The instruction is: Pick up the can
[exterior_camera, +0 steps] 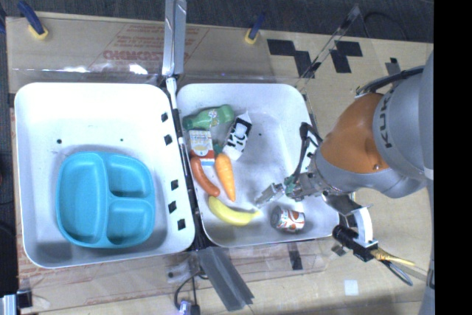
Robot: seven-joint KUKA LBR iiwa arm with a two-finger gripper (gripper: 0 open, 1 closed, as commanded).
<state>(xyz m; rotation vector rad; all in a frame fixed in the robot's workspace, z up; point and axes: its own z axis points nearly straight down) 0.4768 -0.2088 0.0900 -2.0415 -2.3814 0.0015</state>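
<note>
From my overhead feed I see two white bins side by side on the tabletop (88, 48). The left bin (37, 158) carries a blue divided tray (107, 199) lying flat toward its near side. The right bin (280, 103) holds the clutter. The can (287, 218) lies on its side on the bin floor near the front right corner, silver with red and orange print. Just left of it a yellow banana (231, 212) curves along the front wall. Above the banana an orange carrot (225, 175) points toward the near wall, with a reddish sausage-shaped piece (200, 175) right beside it against the left wall. Farther back sit a green packet (210, 117), a small carton with a yellow and orange label (200, 141) and a black-and-white carton (237, 136), all bunched close together.

The arm (369, 140) comes in from the right, its orange band over the bin's right rim. The jaws (284, 190) sit low in the right bin, just behind the can, toward the bin's middle. I cannot tell how they stand; the metal parts there blur into one another. Nothing visibly sits between them, and the can rests on the bin floor.
</note>
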